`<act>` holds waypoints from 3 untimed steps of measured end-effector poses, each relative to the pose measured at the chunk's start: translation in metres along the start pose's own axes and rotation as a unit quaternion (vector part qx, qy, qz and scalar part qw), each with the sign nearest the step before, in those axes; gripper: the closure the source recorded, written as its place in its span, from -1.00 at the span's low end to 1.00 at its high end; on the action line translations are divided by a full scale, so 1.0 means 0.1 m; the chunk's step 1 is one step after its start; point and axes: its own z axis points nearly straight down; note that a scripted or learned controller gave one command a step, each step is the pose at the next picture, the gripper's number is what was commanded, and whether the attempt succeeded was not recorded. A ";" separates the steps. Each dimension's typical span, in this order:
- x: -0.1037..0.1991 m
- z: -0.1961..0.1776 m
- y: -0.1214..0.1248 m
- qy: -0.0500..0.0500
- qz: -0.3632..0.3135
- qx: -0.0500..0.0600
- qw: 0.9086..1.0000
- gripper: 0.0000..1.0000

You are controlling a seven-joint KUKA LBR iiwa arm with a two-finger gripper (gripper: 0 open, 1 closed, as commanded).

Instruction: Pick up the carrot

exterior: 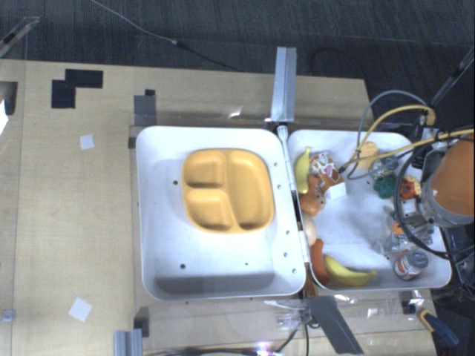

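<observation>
— What sits closest to the viewer?

— Front edge of the wooden bench (67,273), with a grey metal bracket (335,326) just below where the two white bins meet.

— And in the bins?

— The left bin (159,199) holds a yellow divided plate (226,190), lying flat near its middle. The right bin (349,228) is cluttered with toy food.

— Where is the carrot?

— The carrot (318,258) is a dark orange piece in the right bin's near left corner, against the wall shared with the left bin. A yellow banana (349,271) lies just beside it, touching its right side. A second banana (302,169) rests further back along the same wall.

— And the arm?

— The grey arm with its orange band (454,184) reaches in from the right, trailing cables. Its gripper (404,254) hangs over the right bin's near right part, well apart from the carrot. How wide its grasp stands, I cannot tell.
</observation>
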 end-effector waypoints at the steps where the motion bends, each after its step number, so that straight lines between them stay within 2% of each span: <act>1: 0.01 -0.11 -0.04 -0.004 -0.045 -0.013 0.999 1.00; 2: 0.00 -0.22 -0.07 -0.005 -0.044 -0.010 0.999 1.00; 3: -0.06 -0.78 -0.32 -0.003 -0.020 -0.012 1.000 1.00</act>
